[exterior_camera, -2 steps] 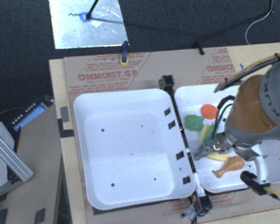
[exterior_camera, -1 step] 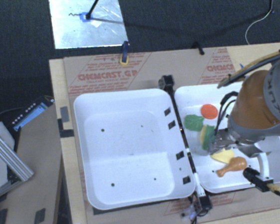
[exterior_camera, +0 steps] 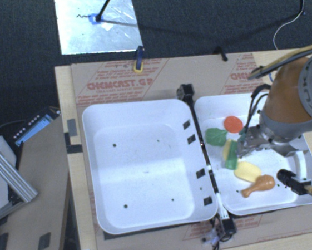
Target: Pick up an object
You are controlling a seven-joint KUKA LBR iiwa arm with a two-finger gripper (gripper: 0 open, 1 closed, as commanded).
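White bins point(exterior_camera: 137, 109) on cardboard-topped bench point(exterior_camera: 117, 78) — gripper point(exterior_camera: 242, 146) over toys; finger state: can't tell.

Two bins sat side by side on the bench point(exterior_camera: 112, 82). The left bin point(exterior_camera: 143, 162) lay beside the right bin point(exterior_camera: 224, 203), which held a cluster of toy foods: a tomato point(exterior_camera: 233, 123) farthest, a leafy piece point(exterior_camera: 215, 136) to its left, perhaps a corn cob point(exterior_camera: 230, 153) nearer, then a lemon-like piece point(exterior_camera: 247, 171) and a drumstick point(exterior_camera: 258, 185) nearest.
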